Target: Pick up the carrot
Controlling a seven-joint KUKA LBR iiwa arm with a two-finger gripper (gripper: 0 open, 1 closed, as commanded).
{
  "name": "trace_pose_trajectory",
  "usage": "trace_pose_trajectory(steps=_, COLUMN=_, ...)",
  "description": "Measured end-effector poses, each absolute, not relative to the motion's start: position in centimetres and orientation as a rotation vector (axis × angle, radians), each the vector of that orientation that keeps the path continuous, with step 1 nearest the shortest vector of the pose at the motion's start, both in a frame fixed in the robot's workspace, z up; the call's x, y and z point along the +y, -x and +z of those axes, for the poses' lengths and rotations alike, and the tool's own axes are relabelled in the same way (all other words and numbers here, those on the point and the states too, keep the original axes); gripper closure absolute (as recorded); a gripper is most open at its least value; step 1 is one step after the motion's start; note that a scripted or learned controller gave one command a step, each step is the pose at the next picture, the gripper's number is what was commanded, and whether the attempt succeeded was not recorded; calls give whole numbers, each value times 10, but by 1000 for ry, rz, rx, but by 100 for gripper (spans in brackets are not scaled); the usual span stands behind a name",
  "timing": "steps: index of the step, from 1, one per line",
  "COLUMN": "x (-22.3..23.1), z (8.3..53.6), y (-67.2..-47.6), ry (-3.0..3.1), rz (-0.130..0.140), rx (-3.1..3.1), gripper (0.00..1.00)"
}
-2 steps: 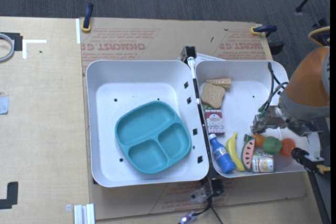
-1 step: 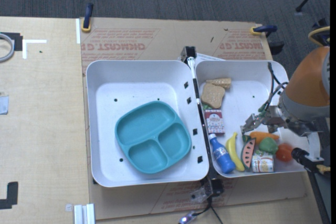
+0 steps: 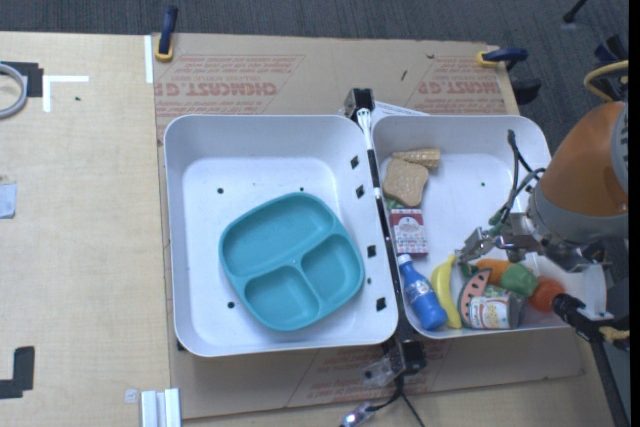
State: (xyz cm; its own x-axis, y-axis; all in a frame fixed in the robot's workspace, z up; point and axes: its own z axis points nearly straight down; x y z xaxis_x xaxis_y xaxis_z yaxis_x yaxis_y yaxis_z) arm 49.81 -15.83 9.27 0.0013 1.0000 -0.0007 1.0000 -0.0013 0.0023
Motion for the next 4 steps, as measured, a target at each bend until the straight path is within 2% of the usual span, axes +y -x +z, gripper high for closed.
trace_pose_trajectory(steps=1, x=-159, z=102, y=-499, ry=-2222, rz=3, rx=2217, gripper=100)
trace_pose_trajectory(steps=2, x=-114, z=92, y=-521, ry=-2221, rz=-1, rx=2223, gripper=100)
trace_pose_trajectory(steps=3, x=-189, z=119, y=-497, ry=-2221, rz=0, rx=2221, gripper=100)
trace_pose_trajectory(steps=4, x=-189, z=119, y=-497, ry=-2221, rz=0, rx=2221, gripper=0)
